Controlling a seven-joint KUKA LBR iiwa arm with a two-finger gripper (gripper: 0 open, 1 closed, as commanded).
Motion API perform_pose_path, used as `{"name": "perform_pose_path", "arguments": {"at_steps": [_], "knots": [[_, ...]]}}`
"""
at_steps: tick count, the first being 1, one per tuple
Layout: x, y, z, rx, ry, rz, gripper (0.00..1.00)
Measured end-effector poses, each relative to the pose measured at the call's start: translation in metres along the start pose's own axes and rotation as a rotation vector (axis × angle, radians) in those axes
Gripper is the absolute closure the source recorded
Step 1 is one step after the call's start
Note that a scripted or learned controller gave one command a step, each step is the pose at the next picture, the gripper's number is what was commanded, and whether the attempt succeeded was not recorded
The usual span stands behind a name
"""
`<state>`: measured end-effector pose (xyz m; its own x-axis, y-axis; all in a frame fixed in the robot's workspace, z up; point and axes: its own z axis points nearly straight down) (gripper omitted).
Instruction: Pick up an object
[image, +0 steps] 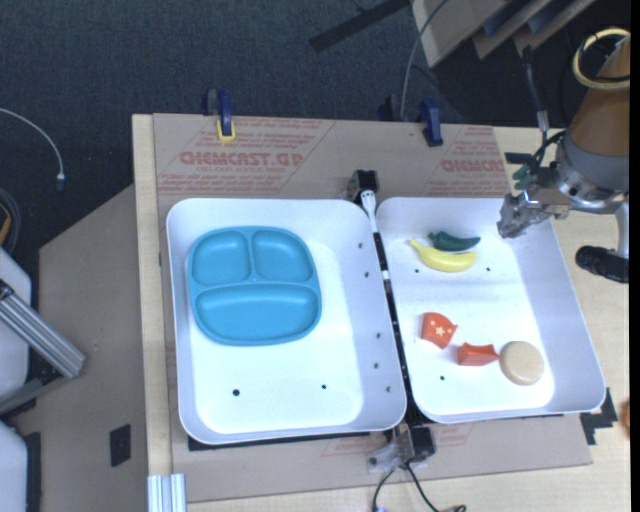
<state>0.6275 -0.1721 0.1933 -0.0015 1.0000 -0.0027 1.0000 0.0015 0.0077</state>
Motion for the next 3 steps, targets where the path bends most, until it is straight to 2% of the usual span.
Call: {"name": "perform_pose_path", "arguments": {"at_steps": [1,2,3], "knots": [[0.000,0.002,-0.054,-0.001,0.000,0.000,1.00],[0.062,-0.004,-0.057,0.009,0.005,-0.005,1.00],[0.113,-0.010,-0.062,0.009,0.005,-0.004,1.00]]}}
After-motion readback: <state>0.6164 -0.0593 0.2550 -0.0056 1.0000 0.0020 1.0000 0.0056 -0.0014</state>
